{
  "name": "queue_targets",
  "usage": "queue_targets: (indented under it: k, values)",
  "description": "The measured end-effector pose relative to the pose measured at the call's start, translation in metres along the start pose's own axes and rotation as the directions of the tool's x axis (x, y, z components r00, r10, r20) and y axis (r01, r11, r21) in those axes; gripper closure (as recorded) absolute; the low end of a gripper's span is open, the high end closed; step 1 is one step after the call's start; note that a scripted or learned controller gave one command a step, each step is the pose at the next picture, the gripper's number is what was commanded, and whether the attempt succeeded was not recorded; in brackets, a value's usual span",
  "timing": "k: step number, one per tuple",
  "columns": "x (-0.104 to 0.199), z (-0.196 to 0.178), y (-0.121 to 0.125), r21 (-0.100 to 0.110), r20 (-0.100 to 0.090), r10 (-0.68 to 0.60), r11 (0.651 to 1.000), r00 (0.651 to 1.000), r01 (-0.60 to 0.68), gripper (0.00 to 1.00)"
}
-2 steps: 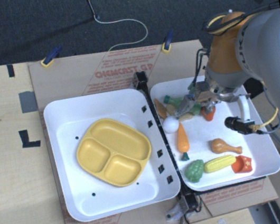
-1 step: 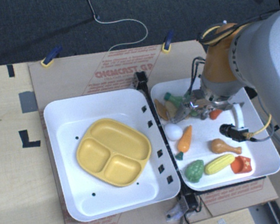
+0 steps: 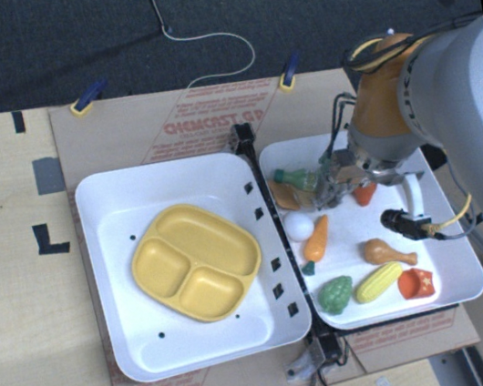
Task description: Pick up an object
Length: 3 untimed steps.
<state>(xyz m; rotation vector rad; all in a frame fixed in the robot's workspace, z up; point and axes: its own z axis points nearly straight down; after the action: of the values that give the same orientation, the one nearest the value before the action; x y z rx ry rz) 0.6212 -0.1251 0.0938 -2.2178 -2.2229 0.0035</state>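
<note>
My gripper (image 3: pixel 331 185) hangs low over the back left part of the right bin (image 3: pixel 446 225). It sits right beside a green item (image 3: pixel 291 175) and a brown bread-like piece (image 3: pixel 286 197), whose right ends it partly hides. A small red piece (image 3: pixel 365 195) lies just to its right. In front of it are a white egg (image 3: pixel 299 225) and an orange carrot (image 3: pixel 316 238). Along the bin's front lie a drumstick (image 3: pixel 387 251), a yellow corn cob (image 3: pixel 377 282), a green leafy vegetable (image 3: pixel 336 295) and a red item (image 3: pixel 415 283).
The left bin (image 3: pixel 106 211) holds a yellow divided plate (image 3: pixel 195 261). The grey arm with its orange band (image 3: pixel 385 102) covers the right bin's back right corner. A black cable (image 3: pixel 418 223) loops over the bin's right side. A ridge (image 3: pixel 271 228) separates the bins.
</note>
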Motion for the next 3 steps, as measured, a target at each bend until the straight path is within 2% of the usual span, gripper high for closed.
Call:
queue_targets:
  k: [1,3]
  values:
    - [0.011,-0.049,0.002,-0.005,-0.001,0.0,1.0,1.0,0.0,1.0]
    - [0.011,-0.132,0.001,-0.004,-0.001,0.0,1.0,1.0,0.0,1.0]
